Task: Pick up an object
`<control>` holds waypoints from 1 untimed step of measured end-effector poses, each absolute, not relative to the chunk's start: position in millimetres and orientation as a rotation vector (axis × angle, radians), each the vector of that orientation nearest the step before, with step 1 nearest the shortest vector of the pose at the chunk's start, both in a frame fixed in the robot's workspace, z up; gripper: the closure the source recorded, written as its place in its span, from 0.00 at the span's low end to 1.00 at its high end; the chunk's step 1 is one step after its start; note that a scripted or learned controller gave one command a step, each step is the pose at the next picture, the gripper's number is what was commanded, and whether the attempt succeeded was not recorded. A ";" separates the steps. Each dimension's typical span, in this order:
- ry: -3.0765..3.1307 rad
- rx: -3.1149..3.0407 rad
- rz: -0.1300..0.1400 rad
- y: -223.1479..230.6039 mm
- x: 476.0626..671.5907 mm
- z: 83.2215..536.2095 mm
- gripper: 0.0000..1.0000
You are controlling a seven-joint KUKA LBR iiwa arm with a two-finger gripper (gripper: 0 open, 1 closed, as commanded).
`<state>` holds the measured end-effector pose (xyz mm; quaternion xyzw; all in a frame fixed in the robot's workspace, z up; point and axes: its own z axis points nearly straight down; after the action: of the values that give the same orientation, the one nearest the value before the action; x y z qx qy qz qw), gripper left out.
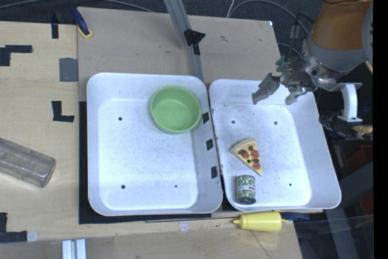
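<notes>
1. While the gripper (280,90) hangs over the far edge of the right bin (321,179), the step in hand is judged to be the approach to a pick; nothing is lifted yet.
2. Candidate objects in the right bin are the pizza slice (248,154) near the middle and the small green can (245,189) just nearer the front edge. The green bowl (175,109) sits in the left bin (103,148).
3. For a clean pick, the arm should centre over one object, keep clear of its neighbour, and descend vertically. The flat slice probably calls for a low grasp; the can offers taller sides.
4. The fingers stand apart, spread wide, holding and touching nothing.
</notes>
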<state>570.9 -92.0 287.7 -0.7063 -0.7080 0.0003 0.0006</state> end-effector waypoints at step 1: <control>-2.223 -2.218 0.001 -92.1 570.9 287.7 0.00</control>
<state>570.9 -92.1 287.7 -0.7063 -0.7079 0.0003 0.0007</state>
